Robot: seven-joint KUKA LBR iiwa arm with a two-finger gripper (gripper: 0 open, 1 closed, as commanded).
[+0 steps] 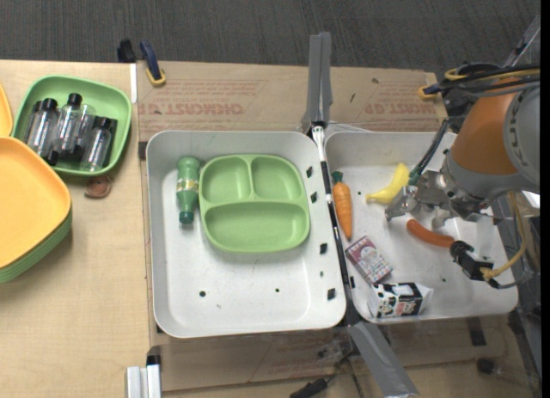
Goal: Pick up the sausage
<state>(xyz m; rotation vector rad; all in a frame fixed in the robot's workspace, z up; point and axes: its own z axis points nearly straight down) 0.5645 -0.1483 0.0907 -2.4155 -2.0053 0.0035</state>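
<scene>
sausage (429,234) lies slanting down-right.

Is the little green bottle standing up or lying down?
Lying down. The green bottle rests flat on the left bin's floor, beside the green plate.

Orange sausage (430,234) flat, right bin (447,306)

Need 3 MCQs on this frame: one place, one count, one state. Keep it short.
1. Which bin holds the sausage?
A. left bin
B. right bin
C. green bowl

2. How many compartments has the green plate?
A. two
B. three
C. five

3. How does the green bottle in the left bin rest?
A. lying on its side
B. standing upright
C. on the plate

Key: 1 B, it lies by the gripper, near the banana. 2 B, two small above one wide. 3 A, lengthwise on the bin floor beside the plate.
</scene>
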